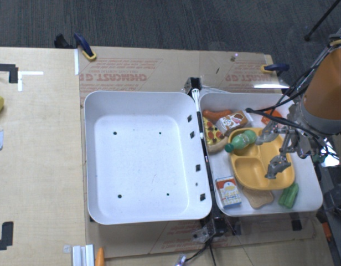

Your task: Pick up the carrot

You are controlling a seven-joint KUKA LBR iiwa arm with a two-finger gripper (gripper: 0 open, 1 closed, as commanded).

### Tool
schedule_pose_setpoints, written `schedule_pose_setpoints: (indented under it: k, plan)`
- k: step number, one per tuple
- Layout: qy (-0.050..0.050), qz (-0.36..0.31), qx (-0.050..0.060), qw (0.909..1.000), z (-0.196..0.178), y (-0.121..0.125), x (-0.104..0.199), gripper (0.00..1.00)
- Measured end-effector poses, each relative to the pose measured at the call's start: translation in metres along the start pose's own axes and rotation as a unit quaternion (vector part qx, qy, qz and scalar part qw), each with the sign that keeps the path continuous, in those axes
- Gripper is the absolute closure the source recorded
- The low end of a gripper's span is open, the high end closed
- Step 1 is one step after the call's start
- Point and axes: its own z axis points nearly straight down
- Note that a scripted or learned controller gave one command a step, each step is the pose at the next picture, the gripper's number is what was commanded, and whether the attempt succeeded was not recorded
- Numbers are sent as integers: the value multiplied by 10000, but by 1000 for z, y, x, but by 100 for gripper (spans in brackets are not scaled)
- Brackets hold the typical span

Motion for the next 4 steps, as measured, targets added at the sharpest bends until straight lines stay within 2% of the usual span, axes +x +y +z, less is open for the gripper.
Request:
schedule_pose_setpoints:
  k: [1,2,3,4]
  plan:
    - [-7,608,1,9982,45,-71,-52,0]
    - [-18,395,1,9992,111,-91,-70,0]
    - [-47,374,10,9993,100,-90,-72,100]
    - [-24,-1260,14,9920,109,-93,26,100]
